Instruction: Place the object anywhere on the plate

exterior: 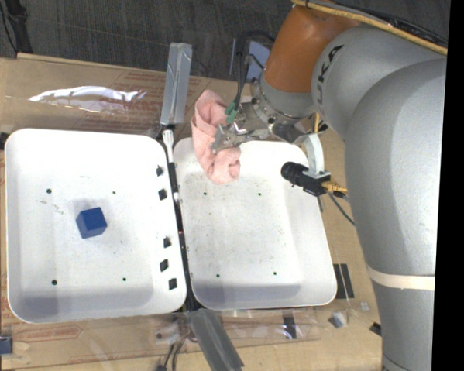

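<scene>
White plastic makes up the two shallow bins on the bench. Closest to us are their front rims. A bit further back, in the left bin (pixel 29 209), sits a small blue block (pixel 91 221), all by itself. The right bin (pixel 305 278) has a speckled floor with little dark dots. No plate can be made out in either bin, so I cannot tell where the drop spot is. Further back, at the far rim of the right bin, hangs a pink cloth (pixel 215 141). It is soft, crumpled and droopy, and it hangs long-ways, top to bottom, with its low end near the bin floor. The gripper (pixel 228 134) is right at the cloth, on its right side, and its fingers look pinched shut on a fold of it. So the cloth is already at the gripper, just to its left and hanging below. Behind it all is the big grey arm (pixel 389 150) with its orange band.
</scene>
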